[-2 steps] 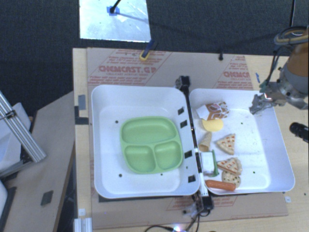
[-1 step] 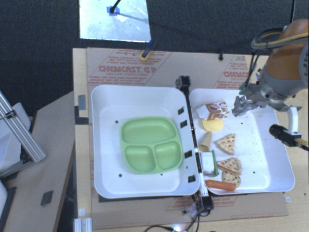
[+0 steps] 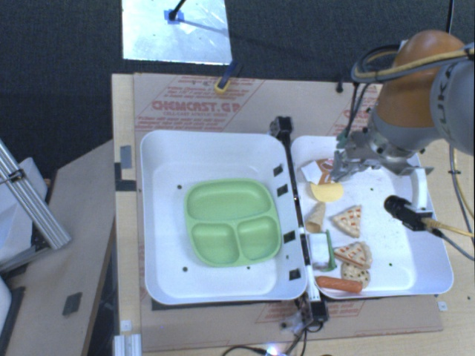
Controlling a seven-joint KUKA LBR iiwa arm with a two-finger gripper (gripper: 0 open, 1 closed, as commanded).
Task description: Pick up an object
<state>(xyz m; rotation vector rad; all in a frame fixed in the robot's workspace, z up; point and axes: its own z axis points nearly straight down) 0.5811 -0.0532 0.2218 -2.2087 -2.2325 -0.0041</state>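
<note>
Your gripper (image 3: 340, 170) hangs just above-right of the yellow round piece (image 3: 327, 192); its grip state I cannot tell

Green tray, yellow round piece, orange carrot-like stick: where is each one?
Green tray (image 3: 231, 221), camera view, middle ridge.
Yellow round piece (image 3: 327, 192), camera view, its centre.
Orange stick (image 3: 339, 284), camera view, mid-length.

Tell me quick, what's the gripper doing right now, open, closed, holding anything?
Gripper: low in the right bin, over the yellow piece; open or closed cannot be told.
</note>
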